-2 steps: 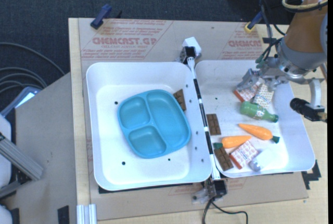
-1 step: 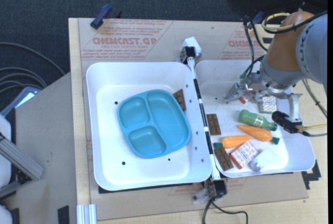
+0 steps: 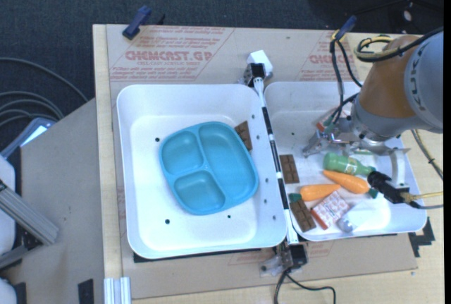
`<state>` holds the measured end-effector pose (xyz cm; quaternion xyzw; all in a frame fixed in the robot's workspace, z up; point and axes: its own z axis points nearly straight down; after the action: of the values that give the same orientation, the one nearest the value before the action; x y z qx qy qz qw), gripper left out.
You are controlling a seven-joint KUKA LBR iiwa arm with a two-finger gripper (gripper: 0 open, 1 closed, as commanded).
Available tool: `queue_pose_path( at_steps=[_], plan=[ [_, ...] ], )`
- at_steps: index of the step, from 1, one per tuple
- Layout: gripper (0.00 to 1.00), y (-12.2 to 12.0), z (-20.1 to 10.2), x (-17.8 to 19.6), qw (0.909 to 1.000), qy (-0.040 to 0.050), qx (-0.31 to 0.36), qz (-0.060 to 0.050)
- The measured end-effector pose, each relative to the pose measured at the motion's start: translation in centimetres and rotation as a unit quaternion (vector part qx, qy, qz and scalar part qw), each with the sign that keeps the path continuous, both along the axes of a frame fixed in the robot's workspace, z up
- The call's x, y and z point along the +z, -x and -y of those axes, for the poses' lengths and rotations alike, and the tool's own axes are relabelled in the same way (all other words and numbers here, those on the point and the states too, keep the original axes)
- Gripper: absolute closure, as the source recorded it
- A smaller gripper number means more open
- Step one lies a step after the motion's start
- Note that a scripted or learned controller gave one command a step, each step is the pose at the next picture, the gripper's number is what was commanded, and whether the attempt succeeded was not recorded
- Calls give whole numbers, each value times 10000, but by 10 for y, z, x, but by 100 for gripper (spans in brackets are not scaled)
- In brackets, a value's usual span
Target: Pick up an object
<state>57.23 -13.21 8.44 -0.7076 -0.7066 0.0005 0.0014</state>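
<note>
While the arm (image 3: 405,87) reaches in from the right over the right bin (image 3: 296,101), its gripper (image 3: 331,135) hangs low above that bin's middle; whether it is open or closed I cannot tell. Just beside it lie a green bottle (image 3: 347,165), an orange carrot (image 3: 352,183), a second carrot (image 3: 317,192) and a red-and-white packet (image 3: 331,209). A blue divided plate (image 3: 208,167) rests in the left bin (image 3: 141,126).
</note>
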Motion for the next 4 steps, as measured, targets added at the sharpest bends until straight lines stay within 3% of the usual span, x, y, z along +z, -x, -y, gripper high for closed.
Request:
queue_pose_path(
  at_steps=[1, 2, 3, 4],
  plan=[
    [0, 63, 5, 0, 10000, 3, 2, 5],
    [0, 1, 58, 55, 10000, 12, 6, 21],
    [0, 73, 39, 0, 10000, 3, 2, 6],
    [100, 72, 39, 10, 10000, 7, -3, 15]
  ],
)
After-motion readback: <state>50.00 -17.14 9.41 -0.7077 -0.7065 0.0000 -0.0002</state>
